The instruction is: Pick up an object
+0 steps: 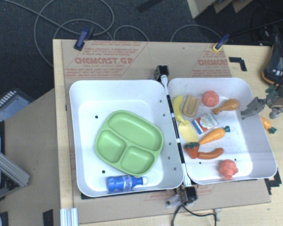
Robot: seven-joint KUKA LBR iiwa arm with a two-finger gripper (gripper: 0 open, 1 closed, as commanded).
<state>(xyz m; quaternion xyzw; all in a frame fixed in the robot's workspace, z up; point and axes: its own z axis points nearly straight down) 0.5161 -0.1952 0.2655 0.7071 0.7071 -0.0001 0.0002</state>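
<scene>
The right bin (254, 166) holds several toy foods: a yellow banana (178, 107), a tan bun (190, 106), a pink ball (210, 98), an orange drumstick (226, 106), a small white, blue and red box (206, 123), a carrot (212, 135), a red sausage (210, 153) and a red fruit (228, 168). My gripper (264, 109) hangs over that bin's right rim, right of the drumstick. Its grey fingers (251, 108) stand apart with nothing between them. A small orange piece (266, 124) lies just below the gripper.
The left bin (85, 102) holds a green divided plate (128, 142) and a blue bottle (126, 183) lying near its front wall. A black hinge strip (172, 121) runs between the bins. Blue and yellow clamps (82, 37) hold the cardboard at the back.
</scene>
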